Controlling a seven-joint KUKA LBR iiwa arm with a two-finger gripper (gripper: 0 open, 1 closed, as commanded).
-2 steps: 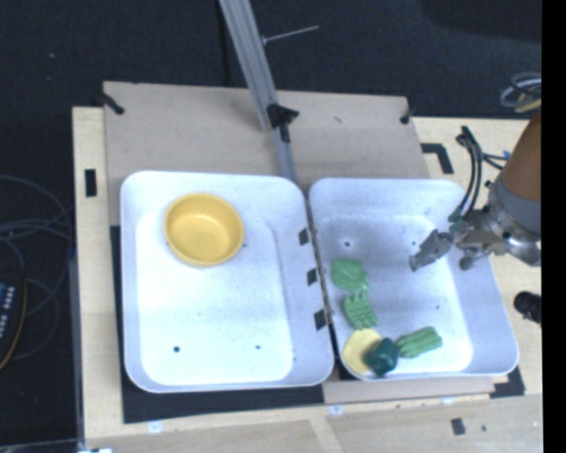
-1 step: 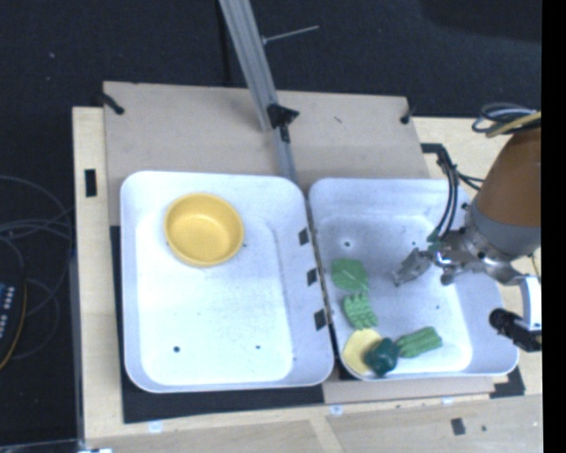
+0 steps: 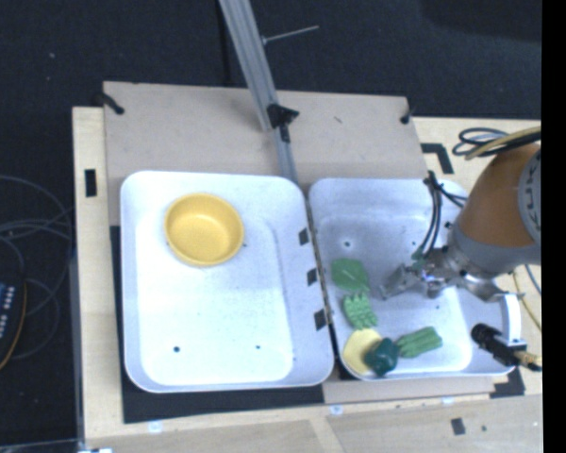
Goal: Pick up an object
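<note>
1. Several small objects are gathered in the right bin, toward its near left part: a green piece close to the dividing edge, a ridged green piece just below it, a longer green piece further right, and a dark teal object resting against a pale yellow item at the near rim.
2. The gripper is seen low over the right bin, just to the right of the two upper green pieces; nothing is seen held by it.
3. Whether the gripper is spread or pressed together cannot be told.
4. The arm is seen reaching in from the right, its orange band above the wrist.
5. A yellow bowl is set in the far part of the left bin, well apart from the gripper.
</note>
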